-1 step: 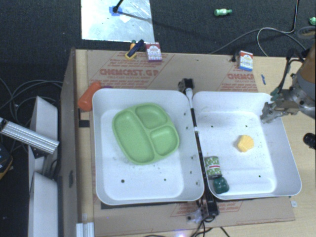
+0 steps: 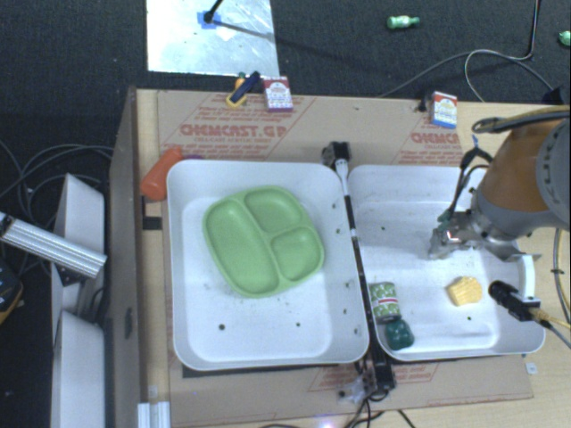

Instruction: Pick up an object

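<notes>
Dark carpet floor (image 2: 71, 61) with shiny metal sheet (image 2: 178, 34), loose cables (image 2: 500, 56), cardboard-covered bench (image 2: 375, 123), aluminium rail (image 2: 53, 243) at left.

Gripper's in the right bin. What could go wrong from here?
1. The gripper sits over bare floor of the right bin, apart from the yellow piece: a grasp here may come up empty.
2. The labelled can and the dark green item lie together against the bin's wall, so a grab there may hit it.

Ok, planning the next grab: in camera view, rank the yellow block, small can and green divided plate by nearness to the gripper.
1. Yellow block, right bin, beside the gripper.
2. Small can, right bin's lower left.
3. Green divided plate, left bin.
</notes>
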